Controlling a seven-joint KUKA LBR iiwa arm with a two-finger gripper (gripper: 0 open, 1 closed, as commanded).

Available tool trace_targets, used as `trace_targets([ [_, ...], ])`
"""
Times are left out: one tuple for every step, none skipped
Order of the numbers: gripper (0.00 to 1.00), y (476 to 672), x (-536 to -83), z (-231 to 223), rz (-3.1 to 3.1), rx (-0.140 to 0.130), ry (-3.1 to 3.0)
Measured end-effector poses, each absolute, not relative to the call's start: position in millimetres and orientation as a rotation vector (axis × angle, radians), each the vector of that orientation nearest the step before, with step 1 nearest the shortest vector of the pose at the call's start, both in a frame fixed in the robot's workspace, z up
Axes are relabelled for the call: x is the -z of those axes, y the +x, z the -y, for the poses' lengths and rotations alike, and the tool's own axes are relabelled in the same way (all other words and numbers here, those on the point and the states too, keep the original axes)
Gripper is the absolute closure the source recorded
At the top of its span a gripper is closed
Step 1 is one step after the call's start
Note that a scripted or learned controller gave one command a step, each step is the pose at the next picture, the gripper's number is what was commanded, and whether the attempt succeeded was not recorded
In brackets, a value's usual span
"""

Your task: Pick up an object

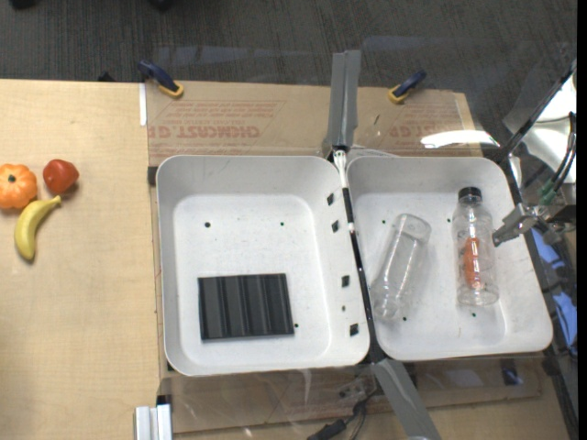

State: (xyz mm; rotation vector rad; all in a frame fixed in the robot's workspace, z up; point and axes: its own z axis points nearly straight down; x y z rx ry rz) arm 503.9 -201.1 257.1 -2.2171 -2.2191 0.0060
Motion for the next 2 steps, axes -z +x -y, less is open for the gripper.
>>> trace_targets([
  [0.0, 512.3, -100.0, 217.1, 2.448, 0.006, -1.96],
  [1.0, 512.4, -106.1, 217.8, 2.443, 0.004, -1.962],
])
